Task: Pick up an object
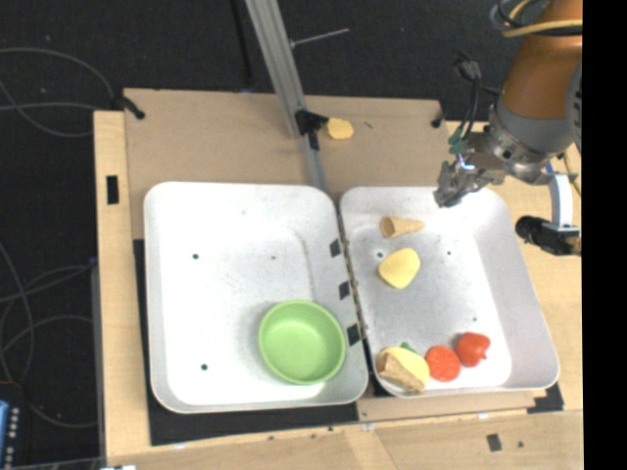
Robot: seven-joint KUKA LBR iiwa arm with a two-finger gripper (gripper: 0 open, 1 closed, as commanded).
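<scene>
Gripper: the gripper (452, 194) hangs over the far right corner of the right bin (509, 292); nothing shows between its tips, and whether it is spread or closed cannot be told from this slant.
Arm: grey arm (539, 86) with an orange band, entering from the right, above the bench (216, 135).
Nearest object: a tan cone-shaped piece (401, 226) lies on the bin floor just to the left of the gripper and a little nearer the camera, apart from it.
Yellow lump: a rounded yellow piece (399, 267) sits beyond the cone from the tool, toward the near side.
Far cluster: two red-orange pieces (458, 355) and a yellow-and-tan piece (404, 367) lie well apart from the gripper, along the bin's near edge.
Left bin: the left bin (206, 253) holds a green bowl (302, 341), upright, well away from the tool on the opposite side of the divider.
Outside the bins: a small yellow piece (340, 128) rests on the bench to the tool's left, behind the bins, beside a slanting metal pole (279, 57).
</scene>
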